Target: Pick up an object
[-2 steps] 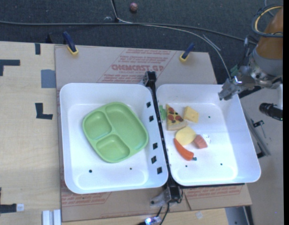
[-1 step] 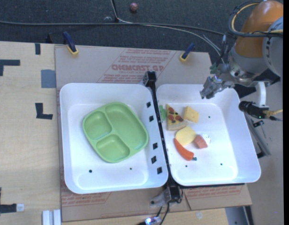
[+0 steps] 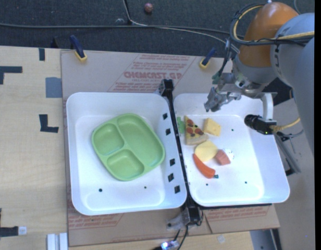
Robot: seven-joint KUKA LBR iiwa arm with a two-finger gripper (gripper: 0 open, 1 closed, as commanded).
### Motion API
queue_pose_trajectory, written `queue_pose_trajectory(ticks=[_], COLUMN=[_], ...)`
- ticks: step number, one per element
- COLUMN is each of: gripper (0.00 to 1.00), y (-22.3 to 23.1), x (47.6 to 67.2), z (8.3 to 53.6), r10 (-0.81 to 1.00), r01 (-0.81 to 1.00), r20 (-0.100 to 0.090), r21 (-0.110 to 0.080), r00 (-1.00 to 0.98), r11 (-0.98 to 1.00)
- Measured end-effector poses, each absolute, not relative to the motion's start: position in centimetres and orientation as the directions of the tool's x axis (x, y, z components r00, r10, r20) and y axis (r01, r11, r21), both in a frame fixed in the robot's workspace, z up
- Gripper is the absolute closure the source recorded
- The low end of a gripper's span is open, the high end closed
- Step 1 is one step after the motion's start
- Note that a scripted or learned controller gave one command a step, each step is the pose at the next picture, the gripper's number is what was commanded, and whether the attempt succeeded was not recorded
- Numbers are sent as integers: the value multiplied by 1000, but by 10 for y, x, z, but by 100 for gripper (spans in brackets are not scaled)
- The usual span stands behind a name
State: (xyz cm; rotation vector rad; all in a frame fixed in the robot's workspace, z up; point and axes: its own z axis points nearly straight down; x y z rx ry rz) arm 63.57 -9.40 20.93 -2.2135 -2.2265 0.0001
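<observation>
While the gripper [image 3: 213, 104] hung over the back rim of the right bin [image 3: 264, 184], I honestly couldn't tell its state, too dark and small. The toy food sat just below it: pizza slice [image 3: 193, 130], cheese wedge [image 3: 212, 127], carrot [image 3: 204, 167], partly tucked under a yellow piece [image 3: 206, 151]. A green tray [image 3: 128, 146] was in the left bin [image 3: 82, 191].

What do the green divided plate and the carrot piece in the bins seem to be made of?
Green divided plate: probably moulded plastic; uniform pale green, smooth, softly glossy, rounded compartment ridges.
Carrot piece: likely plastic toy food; flat solid orange, smooth surface, though too small to be sure.
</observation>
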Motion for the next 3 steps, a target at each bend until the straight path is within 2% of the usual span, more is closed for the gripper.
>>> queue_pose_trajectory(ticks=[1,2,3], gripper=[100,100,100], y=[-39,11,58], x=[641,637,647], z=[222,215,212], r10=[1000,1000,1000], r01=[1000,1000,1000], r20=[2,1,1], r21=[0,-2,-1], r00=[-7,-6,-6], r11=[7,6,6])
